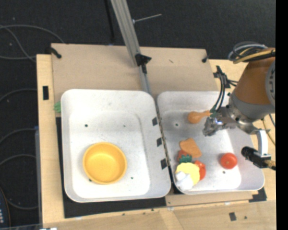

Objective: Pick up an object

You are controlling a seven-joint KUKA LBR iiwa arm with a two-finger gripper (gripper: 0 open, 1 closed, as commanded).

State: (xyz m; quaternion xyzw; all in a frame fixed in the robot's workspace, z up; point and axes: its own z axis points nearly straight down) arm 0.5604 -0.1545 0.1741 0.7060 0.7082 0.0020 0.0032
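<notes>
In the right bin [240, 181] lie several small objects. An orange drumstick-shaped piece [198, 116] rests near the bin's back, and a tan bread-like piece [190, 147] sits in the middle. A red tomato [228, 161] lies toward the front right. At the front left a cluster holds a yellow piece [188, 170], a white piece [183, 178] and a red-and-green piece [199, 168]. My gripper [211, 126] hangs low over the bin, just right of the orange piece. Nothing shows between its fingers.
The left bin [77, 104] holds a yellow bowl [104, 163] at its front. A slanted metal post [129, 37] rises behind the seam between the bins. The arm's orange band [253, 83] and grey wrist cover the right bin's back right corner.
</notes>
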